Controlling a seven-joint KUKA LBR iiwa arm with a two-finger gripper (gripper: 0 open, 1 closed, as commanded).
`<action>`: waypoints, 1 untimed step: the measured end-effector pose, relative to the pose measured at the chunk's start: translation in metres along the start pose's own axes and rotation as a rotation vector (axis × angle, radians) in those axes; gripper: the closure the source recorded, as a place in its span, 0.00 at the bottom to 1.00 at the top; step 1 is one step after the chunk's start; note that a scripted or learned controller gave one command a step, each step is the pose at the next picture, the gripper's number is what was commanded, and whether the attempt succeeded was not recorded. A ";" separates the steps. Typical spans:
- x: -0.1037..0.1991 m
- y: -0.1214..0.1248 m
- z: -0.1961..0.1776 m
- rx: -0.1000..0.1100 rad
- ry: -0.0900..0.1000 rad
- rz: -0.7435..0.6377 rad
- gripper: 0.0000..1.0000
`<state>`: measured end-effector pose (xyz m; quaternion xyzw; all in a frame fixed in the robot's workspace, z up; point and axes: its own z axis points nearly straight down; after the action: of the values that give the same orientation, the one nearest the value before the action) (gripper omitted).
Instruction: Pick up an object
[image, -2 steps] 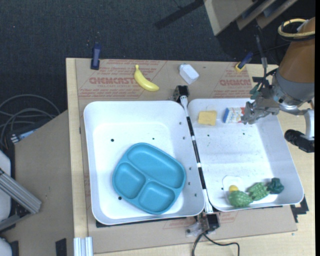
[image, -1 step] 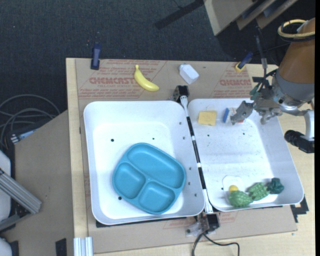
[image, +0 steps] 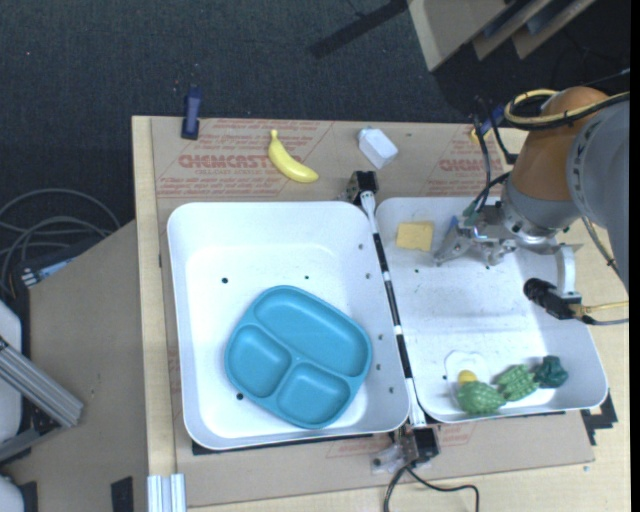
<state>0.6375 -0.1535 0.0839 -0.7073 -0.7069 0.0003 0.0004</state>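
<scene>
Bench w/ 2 white bins, dark carpet behind. Gripper (image: 470, 243) over right bin (image: 500, 320), fingers spread wide, nothing between them. Just left: 1 yellow sponge (image: 415, 236), flat, squarish. Near corner: 1 egg (image: 465, 370), partly hidden by green toy (image: 510, 387). Left bin (image: 200, 250): 1 blue tray (image: 297, 355). Arm cut off at right.

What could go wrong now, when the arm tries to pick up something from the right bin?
The gripper hangs over bare bin floor beside the yellow block, not above it, so closing here would probably catch nothing. The block lies near the back wall of the right bin, and a finger might strike that wall. The green toys lie crowded in the front corner, which makes a clean grasp difficult.
</scene>
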 end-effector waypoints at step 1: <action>-0.035 -0.128 0.000 0.001 -0.001 0.001 0.00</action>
<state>0.5090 -0.1882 0.0841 -0.7078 -0.7064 0.0010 0.0007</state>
